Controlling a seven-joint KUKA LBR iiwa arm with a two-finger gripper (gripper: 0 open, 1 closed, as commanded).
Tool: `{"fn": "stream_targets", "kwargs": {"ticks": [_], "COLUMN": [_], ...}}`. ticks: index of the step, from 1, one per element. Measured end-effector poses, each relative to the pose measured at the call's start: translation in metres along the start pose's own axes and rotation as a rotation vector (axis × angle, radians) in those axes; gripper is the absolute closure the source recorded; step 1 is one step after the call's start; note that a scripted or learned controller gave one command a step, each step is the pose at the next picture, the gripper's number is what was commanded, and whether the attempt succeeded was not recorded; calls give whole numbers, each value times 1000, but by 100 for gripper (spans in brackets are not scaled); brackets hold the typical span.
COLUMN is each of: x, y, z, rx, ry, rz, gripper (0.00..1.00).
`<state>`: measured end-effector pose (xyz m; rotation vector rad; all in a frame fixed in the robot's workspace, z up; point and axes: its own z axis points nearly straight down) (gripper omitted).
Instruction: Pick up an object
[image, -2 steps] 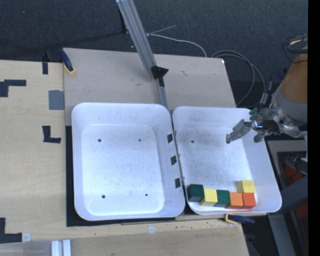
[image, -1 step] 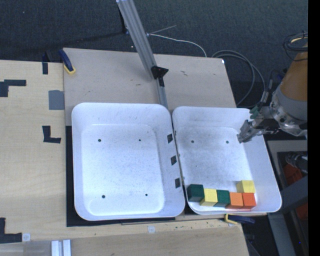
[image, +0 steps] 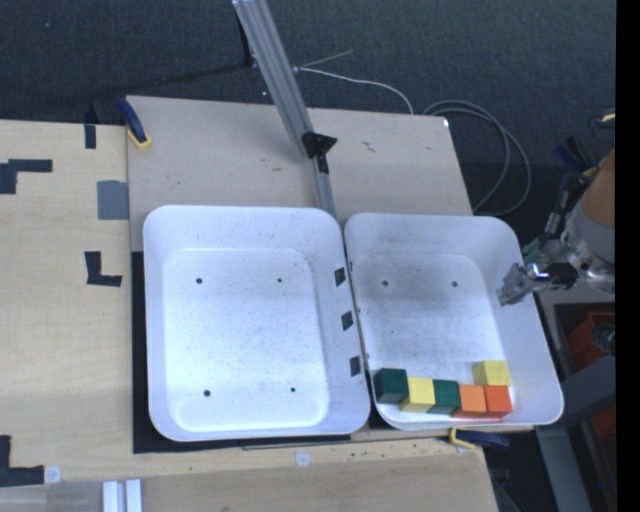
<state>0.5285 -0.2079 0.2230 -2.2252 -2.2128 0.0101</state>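
judging by looks, the blocks are light, rigid; grip the yellow block across flat sides. hand state: cannot tell, blurred.

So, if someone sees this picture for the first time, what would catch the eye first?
Probably the coloured blocks: green, yellow and orange cubes packed in a row along the near edge of the right bin. Next, the gripper at that bin's right rim, away from the blocks. The left bin looks plain white beside them.
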Motion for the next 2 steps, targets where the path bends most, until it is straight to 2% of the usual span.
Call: {"fn": "stream_targets", "kwargs": {"ticks": [1, 2], "x": [46, 44], "y": [-42, -40], "z": [20, 19], "rx": [0, -5], "ry": [5, 2], "rz": [-7, -6], "gripper": [100, 0]}}
